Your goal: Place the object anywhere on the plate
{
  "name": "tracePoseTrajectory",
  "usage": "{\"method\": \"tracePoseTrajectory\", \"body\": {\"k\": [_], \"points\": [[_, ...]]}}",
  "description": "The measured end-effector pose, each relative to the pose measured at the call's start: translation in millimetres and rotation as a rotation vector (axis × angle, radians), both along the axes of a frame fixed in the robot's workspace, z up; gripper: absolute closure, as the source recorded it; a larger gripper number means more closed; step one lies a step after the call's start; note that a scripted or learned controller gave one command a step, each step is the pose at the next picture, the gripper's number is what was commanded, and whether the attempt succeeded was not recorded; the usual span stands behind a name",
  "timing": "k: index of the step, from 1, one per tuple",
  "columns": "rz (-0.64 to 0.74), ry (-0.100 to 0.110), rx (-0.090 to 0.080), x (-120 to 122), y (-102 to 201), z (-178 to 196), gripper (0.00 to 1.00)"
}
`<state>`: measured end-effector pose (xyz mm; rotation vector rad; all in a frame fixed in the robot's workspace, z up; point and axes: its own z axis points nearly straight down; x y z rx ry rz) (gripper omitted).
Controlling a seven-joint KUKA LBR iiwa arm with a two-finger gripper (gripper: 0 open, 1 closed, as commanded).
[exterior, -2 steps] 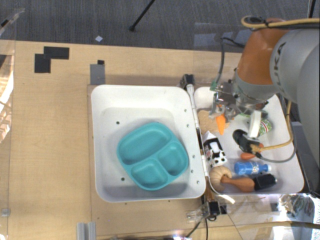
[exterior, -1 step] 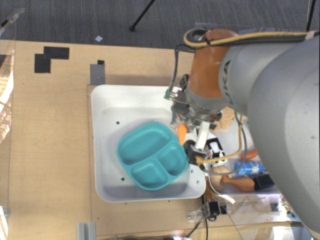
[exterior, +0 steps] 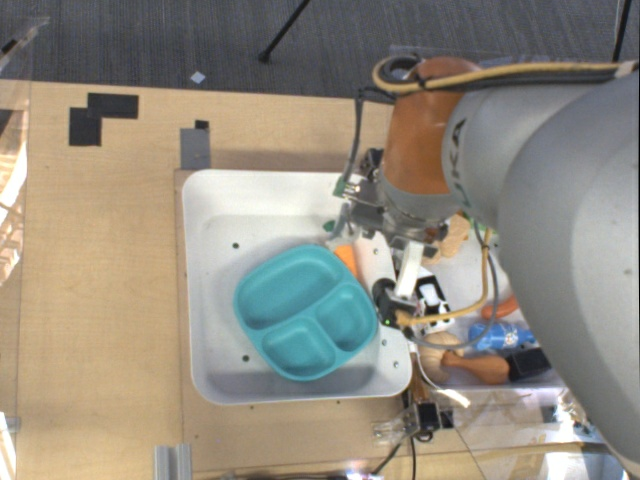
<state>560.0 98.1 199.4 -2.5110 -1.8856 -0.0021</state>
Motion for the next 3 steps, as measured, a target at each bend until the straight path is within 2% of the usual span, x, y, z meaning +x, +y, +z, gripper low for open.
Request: {"method": "tracePoseTrajectory", "body": {"k": [1,2,3], "points": [[0.009,-0.002,0.002,1,1,11,1.00],[0.009,-0.001,0.001,1,1,11,0.00],[0.235,-0.003,-0.004,35,-35,-15,0.00]]}}
